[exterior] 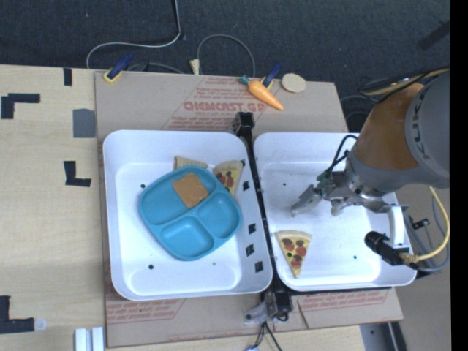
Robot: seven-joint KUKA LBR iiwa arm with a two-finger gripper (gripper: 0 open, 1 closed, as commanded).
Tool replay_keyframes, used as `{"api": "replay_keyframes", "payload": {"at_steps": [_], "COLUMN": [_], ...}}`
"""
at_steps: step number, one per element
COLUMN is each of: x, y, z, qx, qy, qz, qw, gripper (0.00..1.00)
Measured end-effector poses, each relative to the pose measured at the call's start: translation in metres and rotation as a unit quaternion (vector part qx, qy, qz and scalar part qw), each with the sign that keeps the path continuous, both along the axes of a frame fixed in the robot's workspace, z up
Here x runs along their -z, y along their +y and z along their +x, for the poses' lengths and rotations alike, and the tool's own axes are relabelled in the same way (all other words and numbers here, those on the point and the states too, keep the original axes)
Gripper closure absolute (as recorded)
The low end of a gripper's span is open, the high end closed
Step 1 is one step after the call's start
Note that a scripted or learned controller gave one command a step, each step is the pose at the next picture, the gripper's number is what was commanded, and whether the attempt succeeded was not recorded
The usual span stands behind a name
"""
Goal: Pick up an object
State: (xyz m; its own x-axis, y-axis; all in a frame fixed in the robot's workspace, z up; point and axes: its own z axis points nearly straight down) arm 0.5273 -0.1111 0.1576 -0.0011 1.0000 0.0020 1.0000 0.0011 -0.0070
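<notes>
A toy pizza slice (294, 248) lies flat near the front of the right bin (329, 276), its tip pointing toward the front edge. My gripper (318, 208) hangs over the middle of that bin, above and slightly right of the slice and apart from it. Its two grey fingers (299, 208) are spread, with nothing between them. In the left bin (121, 196) a blue divided plate (191, 221) carries a brown toast piece (191, 189). A second pizza slice (231, 175) and a tan piece (184, 164) lie at the plate's far edge.
A black divider (252, 196) runs between the bins. On the cardboard behind them lie a toy carrot (265, 94) and a round beige disc (294, 83). Cables loop at the back. A black fitting (384, 246) sticks out at the right bin's front right.
</notes>
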Motion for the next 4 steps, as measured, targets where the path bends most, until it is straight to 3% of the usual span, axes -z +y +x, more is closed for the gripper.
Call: {"api": "replay_keyframes", "payload": {"at_steps": [1, 2, 3, 4], "x": [0.075, -0.156, -0.078, 0.067], "y": [0.017, -0.050, -0.012, 0.019], "z": [-0.032, 0.019, -0.016, -0.037], "qx": [0.000, 0.001, 0.000, 0.000], "qy": [-0.006, -0.013, 0.000, 0.005], "qz": [-0.0028, -0.0051, 0.0002, 0.0012], "qw": [1.0000, 0.9999, 1.0000, 1.0000], "gripper": [0.00, 0.00, 0.00, 0.00]}}
